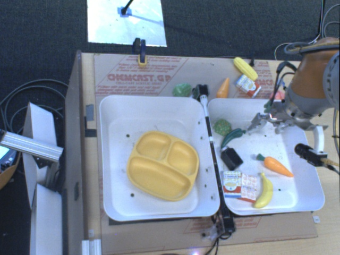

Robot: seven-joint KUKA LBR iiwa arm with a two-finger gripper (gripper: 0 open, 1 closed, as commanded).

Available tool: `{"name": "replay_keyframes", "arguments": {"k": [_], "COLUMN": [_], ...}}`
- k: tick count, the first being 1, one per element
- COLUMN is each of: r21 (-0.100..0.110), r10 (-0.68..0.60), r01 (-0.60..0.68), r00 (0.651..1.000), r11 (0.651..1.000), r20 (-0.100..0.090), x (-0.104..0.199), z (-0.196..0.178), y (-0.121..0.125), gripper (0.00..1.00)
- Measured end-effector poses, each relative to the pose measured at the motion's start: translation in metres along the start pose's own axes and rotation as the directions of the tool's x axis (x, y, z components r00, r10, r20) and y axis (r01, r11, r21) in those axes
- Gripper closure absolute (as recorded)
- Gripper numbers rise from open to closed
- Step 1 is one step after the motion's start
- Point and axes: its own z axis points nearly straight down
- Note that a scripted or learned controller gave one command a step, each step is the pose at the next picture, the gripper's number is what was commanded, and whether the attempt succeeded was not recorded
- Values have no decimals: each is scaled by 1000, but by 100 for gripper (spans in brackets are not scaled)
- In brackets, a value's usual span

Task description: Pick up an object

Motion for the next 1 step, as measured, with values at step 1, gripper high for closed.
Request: {"name": "replay_keyframes", "arguments": {"k": [1], "r21": [-1], "r10": [-5], "r01": [5], "r00": [1000], "r11": [1000], "r20": [0], "x": [71], "z": [68], "y": [-41], "gripper": [0]}}
